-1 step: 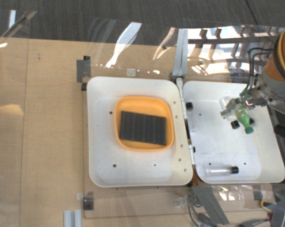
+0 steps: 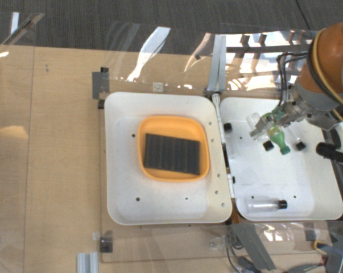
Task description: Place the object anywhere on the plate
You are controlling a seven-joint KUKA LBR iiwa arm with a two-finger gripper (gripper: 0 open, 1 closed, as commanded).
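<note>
An orange plate (image 2: 170,123) lies in the left bin (image 2: 121,152) with a dark ribbed rectangle (image 2: 172,154) covering its middle. In the right bin (image 2: 308,186) a small green object (image 2: 281,143) sits on the bin floor, partly under a pale translucent piece (image 2: 261,124). My gripper (image 2: 283,145) hangs over the upper part of the right bin. Its two black fingertips (image 2: 267,145) stand well apart on either side of the green object, so it is open. The gap is much wider than the object.
A clear tube with a black cap (image 2: 266,205) lies near the front wall of the right bin. A raised divider (image 2: 222,152) separates the two bins. The arm's orange band (image 2: 330,50) and cables crowd the upper right corner.
</note>
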